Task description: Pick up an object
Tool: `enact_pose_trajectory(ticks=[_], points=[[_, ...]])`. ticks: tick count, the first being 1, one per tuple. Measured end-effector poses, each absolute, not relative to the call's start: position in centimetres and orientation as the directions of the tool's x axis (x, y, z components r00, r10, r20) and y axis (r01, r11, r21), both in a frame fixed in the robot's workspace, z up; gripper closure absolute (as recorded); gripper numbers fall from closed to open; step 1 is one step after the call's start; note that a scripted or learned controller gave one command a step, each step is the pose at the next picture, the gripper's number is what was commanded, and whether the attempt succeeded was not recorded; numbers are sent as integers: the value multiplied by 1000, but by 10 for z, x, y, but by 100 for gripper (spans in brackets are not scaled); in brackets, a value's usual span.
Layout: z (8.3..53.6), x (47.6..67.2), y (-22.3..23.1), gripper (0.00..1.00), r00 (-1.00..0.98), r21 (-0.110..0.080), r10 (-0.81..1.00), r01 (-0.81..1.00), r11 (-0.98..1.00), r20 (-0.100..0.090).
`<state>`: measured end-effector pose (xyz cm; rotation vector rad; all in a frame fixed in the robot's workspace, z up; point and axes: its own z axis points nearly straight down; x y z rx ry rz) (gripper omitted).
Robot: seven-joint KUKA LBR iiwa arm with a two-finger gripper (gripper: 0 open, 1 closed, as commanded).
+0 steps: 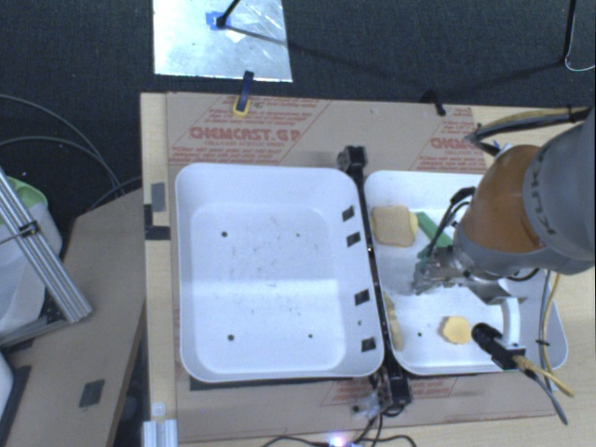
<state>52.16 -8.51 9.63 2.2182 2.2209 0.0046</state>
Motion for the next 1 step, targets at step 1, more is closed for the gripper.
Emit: enact_pose_trajectory(ticks=[1], points=[[189, 487, 13, 100, -14, 7, 1000, 1000, 14, 5]])
